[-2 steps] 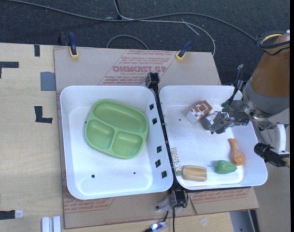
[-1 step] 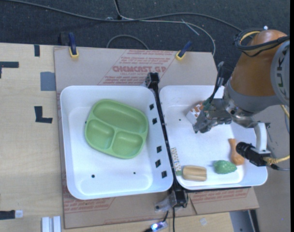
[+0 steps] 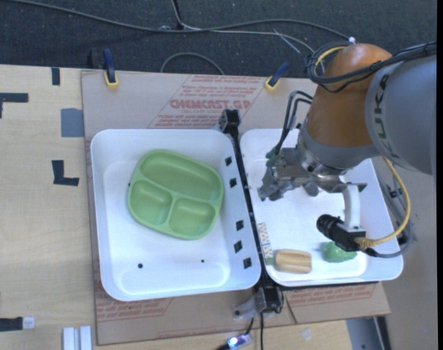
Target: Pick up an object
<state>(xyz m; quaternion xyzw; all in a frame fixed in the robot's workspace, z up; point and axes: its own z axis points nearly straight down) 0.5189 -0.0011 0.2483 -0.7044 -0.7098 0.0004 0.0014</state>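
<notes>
Tan block [image 3: 292, 261] and green object [image 3: 339, 252] lie unlifted at the right bin's [image 3: 378, 272] lower edge; we judge the pick not begun, gripper [image 3: 274, 186] hovering mid-frame, carrying nothing.

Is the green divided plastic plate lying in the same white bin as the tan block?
No, the green divided plate lies in the left bin, the tan block in the right bin.
</notes>
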